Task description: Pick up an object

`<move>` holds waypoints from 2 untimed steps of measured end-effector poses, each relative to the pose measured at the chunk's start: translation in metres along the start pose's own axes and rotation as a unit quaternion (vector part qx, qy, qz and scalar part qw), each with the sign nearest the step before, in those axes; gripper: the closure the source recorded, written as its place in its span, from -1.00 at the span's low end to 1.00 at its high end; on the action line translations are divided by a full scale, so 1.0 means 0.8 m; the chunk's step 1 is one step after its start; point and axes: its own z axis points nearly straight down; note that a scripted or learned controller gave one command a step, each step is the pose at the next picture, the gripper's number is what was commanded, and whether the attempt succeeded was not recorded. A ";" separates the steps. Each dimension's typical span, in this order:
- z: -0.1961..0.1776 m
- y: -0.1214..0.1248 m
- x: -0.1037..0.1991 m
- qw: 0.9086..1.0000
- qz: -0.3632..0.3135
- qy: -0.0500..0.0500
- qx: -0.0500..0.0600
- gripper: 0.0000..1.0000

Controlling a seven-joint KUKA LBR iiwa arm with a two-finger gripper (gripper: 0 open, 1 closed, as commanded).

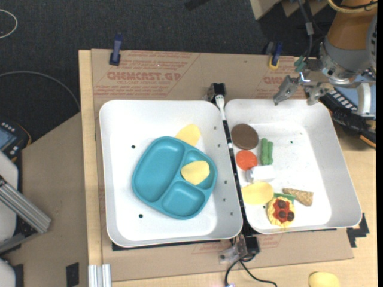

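Hovering over right bin's [335,136] far edge, gripper [297,89] spread wide, nothing held; brown disc [245,136] lies nearer and left of it, closest target.

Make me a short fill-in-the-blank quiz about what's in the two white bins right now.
1. The teal divided tray lies in the ____ bin.
2. The yellow piece resting on that tray sits in one of its ____.
3. The brown disc lies in the ____ bin.
4. The hand hovers open near the right bin's ____ edge.

Missing words: left; compartments; right; far
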 end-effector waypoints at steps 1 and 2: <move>-0.194 -0.100 0.010 1.000 0.000 -0.002 -0.010 -1.00; -0.203 -0.185 0.051 1.000 -0.001 0.001 0.000 -1.00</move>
